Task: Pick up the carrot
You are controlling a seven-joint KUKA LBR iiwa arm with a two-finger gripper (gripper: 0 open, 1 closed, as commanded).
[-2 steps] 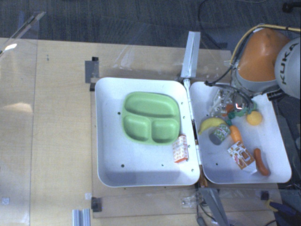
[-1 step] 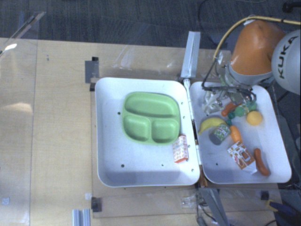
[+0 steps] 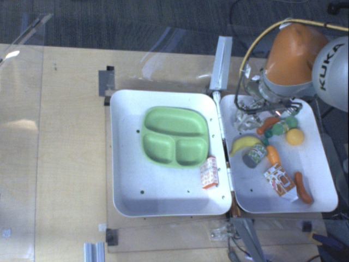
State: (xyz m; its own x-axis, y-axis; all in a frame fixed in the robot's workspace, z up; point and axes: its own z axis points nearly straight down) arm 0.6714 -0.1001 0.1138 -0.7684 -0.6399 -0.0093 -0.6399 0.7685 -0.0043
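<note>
Nearest you, at the front of the right bin (image 3: 322, 203), a sausage (image 3: 303, 188) lies slanted beside a small printed carton (image 3: 278, 179). Don't mistake the sausage for your target; it is darker and redder. A second carton (image 3: 209, 173) stands in the left bin (image 3: 128, 195), just beside the green divided tray (image 3: 175, 135).

Further in, the carrot (image 3: 273, 155) lies in the middle of the right bin: short, orange, its length running roughly front to back. It is touching or nearly touching a grey can (image 3: 253, 156) on its left, and a banana (image 3: 246, 143) curves just beyond the can. A yellow ball (image 3: 295, 137) sits apart on the right.

At the back of the bin, the gripper (image 3: 256, 116) hangs low under the orange band of the arm (image 3: 292, 48), above a clutter of an orange-red piece (image 3: 268, 125) and green items (image 3: 286, 124). I cannot tell how the fingers stand or whether they have hold of anything; cables and clutter hide them.

To do this well, I'd judge you need to bring the gripper forward toward you, over the carrot's middle. Set the fingers across its narrow width, so one goes down between carrot and can. That gap is tight, so centre carefully or the can may get nudged.
</note>
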